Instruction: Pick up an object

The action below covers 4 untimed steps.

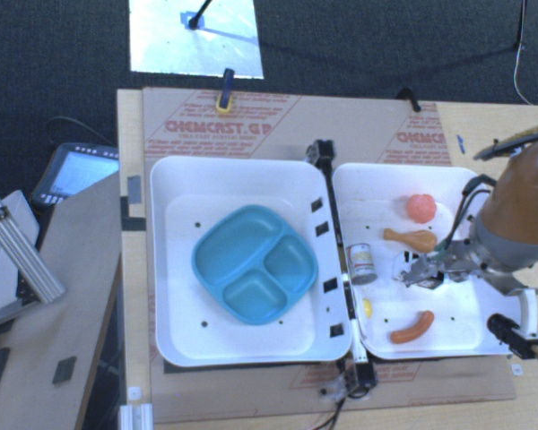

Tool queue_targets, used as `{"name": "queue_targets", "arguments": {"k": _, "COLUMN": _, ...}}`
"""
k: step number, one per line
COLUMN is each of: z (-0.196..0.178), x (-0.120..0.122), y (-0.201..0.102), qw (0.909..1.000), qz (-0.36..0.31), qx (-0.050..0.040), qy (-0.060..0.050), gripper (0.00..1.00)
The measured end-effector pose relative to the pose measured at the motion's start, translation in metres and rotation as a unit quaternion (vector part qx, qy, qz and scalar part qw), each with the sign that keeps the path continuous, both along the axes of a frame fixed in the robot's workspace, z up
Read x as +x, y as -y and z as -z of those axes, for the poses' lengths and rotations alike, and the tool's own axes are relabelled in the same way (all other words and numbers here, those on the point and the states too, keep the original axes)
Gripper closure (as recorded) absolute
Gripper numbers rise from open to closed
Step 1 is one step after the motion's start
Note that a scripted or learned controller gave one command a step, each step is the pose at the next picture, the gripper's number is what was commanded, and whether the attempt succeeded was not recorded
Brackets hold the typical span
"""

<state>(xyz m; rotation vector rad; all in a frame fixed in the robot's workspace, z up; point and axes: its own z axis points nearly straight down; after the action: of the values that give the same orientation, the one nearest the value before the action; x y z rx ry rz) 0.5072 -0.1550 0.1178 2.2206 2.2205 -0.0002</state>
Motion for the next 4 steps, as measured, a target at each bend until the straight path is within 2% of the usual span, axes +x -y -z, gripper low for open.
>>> {"name": "queue_targets", "arguments": {"k": 1, "z": -0.015, "x": 0.003, "y": 0.001, "qw": 1.0, "qz": 0.0, "qx": -0.0018, "qy": 0.004, "gripper": 1.0}}
{"name": "queue_targets", "arguments": {"k": 4, "z": -0.167, "x": -0.017, "y": 0.013, "qw": 1.0, "qz": -0.002, "qx": -0.001, "qy": 0.004, "gripper": 1.0}}
